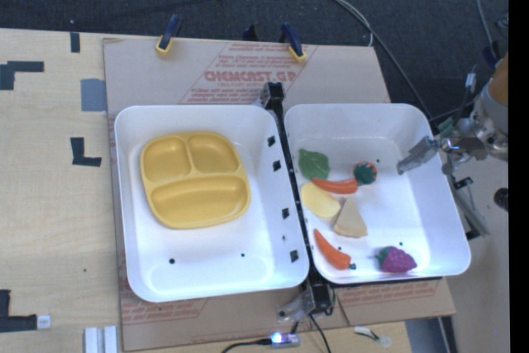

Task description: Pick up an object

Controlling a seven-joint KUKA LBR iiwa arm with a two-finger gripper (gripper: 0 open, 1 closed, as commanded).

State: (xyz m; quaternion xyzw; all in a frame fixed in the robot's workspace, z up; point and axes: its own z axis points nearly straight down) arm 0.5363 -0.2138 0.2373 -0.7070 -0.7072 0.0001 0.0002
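Note:
The right bin (430,215) holds several toy foods. A green leafy piece (312,163) lies at its left, with an orange carrot (335,186) and a small red fruit with a green top (365,172) beside it. Below them sit a yellow round piece (318,200), a tan wedge (351,220), a second carrot (332,250) and a purple grape cluster (397,260). My gripper (431,158) hangs over the bin's right rim, open, with nothing between its fingers. It is to the right of the red fruit, well apart from it.
The left bin (149,260) holds a yellow divided plate (195,178). A black divider with clips (285,178) runs between the bins. Cardboard (240,74) with two clamps lies under them, and cables cross the dark floor behind.

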